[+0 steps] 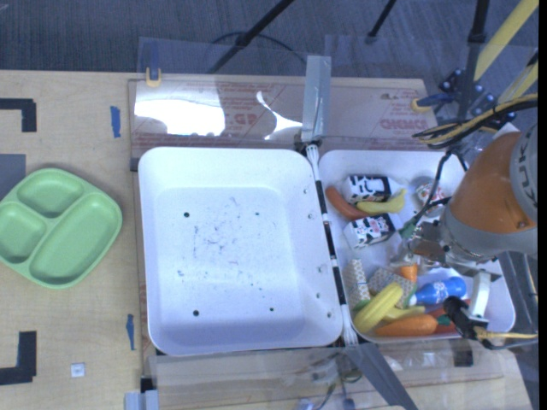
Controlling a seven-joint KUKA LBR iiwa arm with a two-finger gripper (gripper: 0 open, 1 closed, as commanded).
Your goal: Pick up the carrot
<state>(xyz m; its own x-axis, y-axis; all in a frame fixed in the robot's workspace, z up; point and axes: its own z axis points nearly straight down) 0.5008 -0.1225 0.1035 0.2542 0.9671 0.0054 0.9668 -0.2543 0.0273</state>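
I'm looking down on a pale wooden tabletop [68, 109] with dark carpet and tripod legs beyond it, a green divided plate [55, 226] off to the side, and two white bins side by side. The nearer-to-centre bin [231, 229] has a bare, scuffed floor; the other bin [504, 301] is heaped with toy food, presumably dumped there as the pick pile. The carrot [408, 325] lies flat along that bin's front wall, touching the yellow corn-like piece [380, 304] just beside it and tucked under a blue bottle [438, 292] — an awkward spot, I'd judge, since the wall and neighbours leave little room to close around it. Farther back sit two cow-patterned cartons [369, 186], a banana [382, 203] and an orange sausage-shaped piece [340, 203]. The arm [496, 203] comes in over the heaped bin, its orange band bulking above the wrist, which points down into the clutter. The tool [425, 250] sits low among the items behind the carrot, apart from it. Whether it is released or clenched I cannot tell, as the wrist body covers it.
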